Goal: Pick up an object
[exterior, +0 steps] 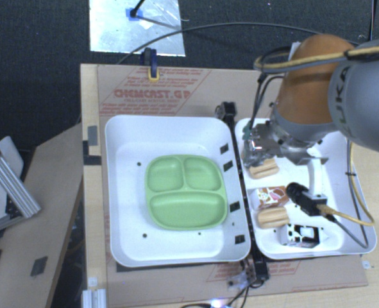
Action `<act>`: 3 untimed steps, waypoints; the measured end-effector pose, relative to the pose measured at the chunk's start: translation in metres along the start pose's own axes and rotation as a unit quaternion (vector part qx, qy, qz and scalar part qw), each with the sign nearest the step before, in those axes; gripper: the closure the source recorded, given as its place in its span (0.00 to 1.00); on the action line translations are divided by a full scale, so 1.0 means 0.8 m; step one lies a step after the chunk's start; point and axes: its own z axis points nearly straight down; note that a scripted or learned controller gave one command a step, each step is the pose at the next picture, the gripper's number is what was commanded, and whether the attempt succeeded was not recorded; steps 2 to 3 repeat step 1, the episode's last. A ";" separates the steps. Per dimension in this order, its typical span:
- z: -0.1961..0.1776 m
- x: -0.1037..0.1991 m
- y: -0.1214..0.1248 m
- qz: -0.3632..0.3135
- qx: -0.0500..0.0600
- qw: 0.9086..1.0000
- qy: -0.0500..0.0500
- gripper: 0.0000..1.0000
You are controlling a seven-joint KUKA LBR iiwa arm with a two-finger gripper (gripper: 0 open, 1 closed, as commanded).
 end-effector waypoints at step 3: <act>-0.004 0.073 -0.024 -0.001 0.000 1.000 0.001 1.00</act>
